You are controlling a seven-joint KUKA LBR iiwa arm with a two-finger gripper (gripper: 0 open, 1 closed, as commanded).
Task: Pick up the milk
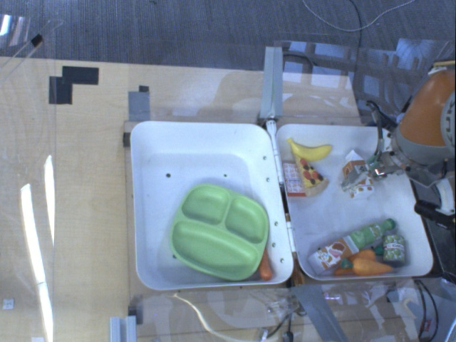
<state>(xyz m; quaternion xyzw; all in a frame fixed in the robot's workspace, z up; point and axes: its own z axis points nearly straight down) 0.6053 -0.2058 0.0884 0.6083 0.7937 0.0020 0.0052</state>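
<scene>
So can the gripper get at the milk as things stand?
Probably yes: the gripper is right beside the milk carton, which lies on bare floor of the right bin, apart from the banana and pizza slice.

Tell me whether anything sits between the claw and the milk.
Nothing visible does. The claw is right against the milk carton's right side in the right bin. The banana and pizza slice lie left of the carton, apart from it.

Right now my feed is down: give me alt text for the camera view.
The gripper sits low in the right bin, right beside a small carton. Nearby lie a banana, a pizza slice, a green bottle and a carrot; the left bin holds a green divided plate.
</scene>
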